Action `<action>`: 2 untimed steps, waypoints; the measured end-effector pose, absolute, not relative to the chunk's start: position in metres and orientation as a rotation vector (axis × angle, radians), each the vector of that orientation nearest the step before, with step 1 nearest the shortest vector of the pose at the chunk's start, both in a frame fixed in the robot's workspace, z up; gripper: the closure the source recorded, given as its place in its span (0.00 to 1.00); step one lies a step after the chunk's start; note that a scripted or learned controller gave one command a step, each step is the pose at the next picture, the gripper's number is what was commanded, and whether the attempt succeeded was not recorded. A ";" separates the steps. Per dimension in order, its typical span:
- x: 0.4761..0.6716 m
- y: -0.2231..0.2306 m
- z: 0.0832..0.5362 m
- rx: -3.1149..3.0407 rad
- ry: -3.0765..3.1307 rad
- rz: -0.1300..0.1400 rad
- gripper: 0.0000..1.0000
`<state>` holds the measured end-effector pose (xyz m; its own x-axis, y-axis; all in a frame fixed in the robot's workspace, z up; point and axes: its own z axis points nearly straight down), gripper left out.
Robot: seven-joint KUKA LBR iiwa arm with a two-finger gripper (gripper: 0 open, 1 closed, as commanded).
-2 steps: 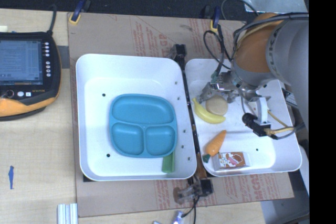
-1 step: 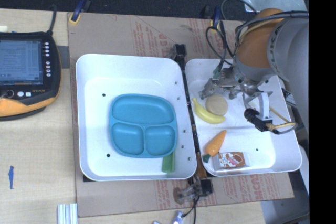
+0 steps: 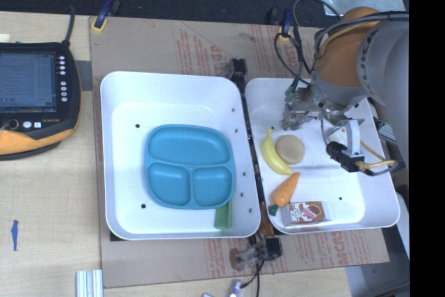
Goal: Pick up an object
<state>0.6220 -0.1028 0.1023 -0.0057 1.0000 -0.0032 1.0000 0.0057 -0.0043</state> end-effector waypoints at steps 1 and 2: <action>0.622 -0.103 0.102 -2.214 -2.228 0.009 0.00; 0.575 -0.096 0.091 -2.214 -2.225 0.007 0.00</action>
